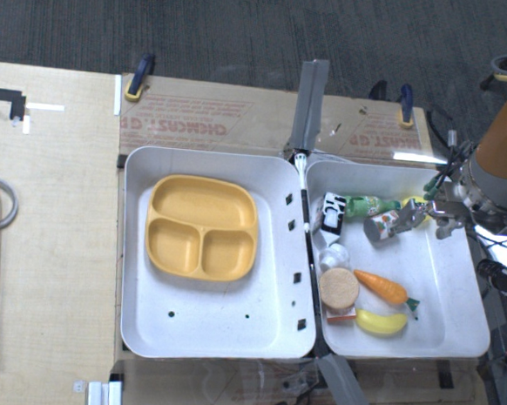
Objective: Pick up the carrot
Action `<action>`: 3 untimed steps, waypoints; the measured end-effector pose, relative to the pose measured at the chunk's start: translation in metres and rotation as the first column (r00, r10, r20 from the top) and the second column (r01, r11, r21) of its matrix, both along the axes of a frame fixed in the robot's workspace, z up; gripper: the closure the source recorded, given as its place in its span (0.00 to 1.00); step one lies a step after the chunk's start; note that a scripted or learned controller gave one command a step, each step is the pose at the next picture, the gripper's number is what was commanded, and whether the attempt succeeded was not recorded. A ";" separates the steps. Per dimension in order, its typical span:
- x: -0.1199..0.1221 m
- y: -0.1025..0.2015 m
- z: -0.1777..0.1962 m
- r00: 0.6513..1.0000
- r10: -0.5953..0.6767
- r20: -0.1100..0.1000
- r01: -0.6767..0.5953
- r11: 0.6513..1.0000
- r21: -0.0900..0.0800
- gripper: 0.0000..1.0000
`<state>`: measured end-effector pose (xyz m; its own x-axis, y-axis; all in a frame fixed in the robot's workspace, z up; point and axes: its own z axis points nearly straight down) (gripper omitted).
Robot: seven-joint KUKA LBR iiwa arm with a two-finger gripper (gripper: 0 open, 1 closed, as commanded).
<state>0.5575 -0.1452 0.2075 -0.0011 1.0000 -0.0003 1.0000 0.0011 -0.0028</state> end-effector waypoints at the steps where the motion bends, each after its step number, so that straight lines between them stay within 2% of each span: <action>1: -0.031 0.035 -0.070 1.000 -0.004 -0.001 0.004 1.000 0.000 0.00; 2: -0.061 0.051 -0.112 0.990 -0.144 0.010 0.144 0.990 0.000 0.00; 3: -0.061 0.051 -0.112 0.990 -0.144 0.010 0.144 0.990 0.000 0.00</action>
<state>0.4967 -0.0945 0.0956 0.1428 0.9898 -0.0003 0.9897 -0.1428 0.0072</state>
